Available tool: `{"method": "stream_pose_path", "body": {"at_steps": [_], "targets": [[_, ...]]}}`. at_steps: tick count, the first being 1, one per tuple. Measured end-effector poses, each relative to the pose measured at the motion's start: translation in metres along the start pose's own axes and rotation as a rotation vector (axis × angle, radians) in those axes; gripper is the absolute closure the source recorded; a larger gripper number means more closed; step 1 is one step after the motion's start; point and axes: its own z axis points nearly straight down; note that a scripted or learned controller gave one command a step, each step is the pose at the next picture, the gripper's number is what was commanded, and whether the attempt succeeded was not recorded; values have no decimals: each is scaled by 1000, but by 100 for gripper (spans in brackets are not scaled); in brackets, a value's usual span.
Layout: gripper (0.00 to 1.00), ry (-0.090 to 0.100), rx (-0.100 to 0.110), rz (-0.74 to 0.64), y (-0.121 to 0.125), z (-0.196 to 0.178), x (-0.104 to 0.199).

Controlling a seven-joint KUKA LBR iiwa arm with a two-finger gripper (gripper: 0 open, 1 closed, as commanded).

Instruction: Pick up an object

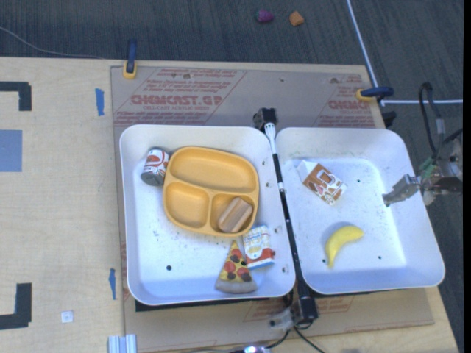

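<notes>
Just banana below-left of gripper

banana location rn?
In the camera view, the banana lies in the right bin, toward its front, below the brown-and-white packet and left of the gripper.

In the right bin a yellow banana lies curved near the front, and a brown-and-white snack packet lies flat toward the back. In the left bin sit a yellow divided plate holding a bread roll, a crushed can, a small carton and a pizza slice.
</notes>
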Motion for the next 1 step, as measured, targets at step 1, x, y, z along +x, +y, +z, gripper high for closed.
{"method": "stream_pose_path", "body": {"at_steps": [1], "targets": [[0, 1, 0, -1, 4, 123, 65]]}}
